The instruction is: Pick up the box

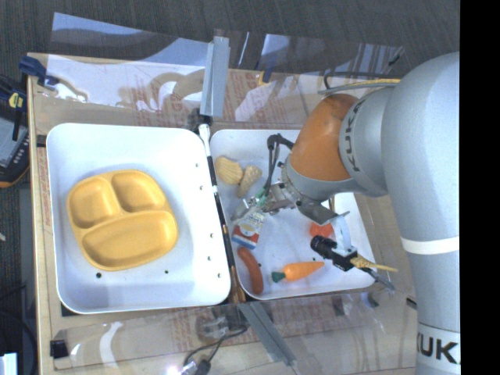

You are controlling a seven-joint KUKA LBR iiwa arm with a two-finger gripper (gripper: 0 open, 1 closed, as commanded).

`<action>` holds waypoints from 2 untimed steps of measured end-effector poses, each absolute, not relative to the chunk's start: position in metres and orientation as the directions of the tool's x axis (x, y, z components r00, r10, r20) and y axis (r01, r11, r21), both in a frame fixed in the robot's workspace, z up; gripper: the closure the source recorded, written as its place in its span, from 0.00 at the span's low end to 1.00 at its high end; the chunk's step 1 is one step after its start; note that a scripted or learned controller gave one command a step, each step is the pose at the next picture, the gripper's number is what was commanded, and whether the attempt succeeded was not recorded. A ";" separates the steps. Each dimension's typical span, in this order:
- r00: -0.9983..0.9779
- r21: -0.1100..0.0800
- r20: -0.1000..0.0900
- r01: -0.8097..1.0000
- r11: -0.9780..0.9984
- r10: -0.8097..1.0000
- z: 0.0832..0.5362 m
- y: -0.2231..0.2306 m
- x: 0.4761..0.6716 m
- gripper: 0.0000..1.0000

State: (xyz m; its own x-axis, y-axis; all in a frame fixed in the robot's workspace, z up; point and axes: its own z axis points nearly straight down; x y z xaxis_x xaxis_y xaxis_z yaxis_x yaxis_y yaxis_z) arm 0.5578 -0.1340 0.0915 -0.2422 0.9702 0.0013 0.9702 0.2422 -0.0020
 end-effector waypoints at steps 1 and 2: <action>-0.248 -0.004 0.000 0.969 0.248 0.969 0.101 -0.134 0.558 1.00; -0.248 -0.004 0.000 0.969 0.248 0.969 0.101 -0.134 0.558 0.00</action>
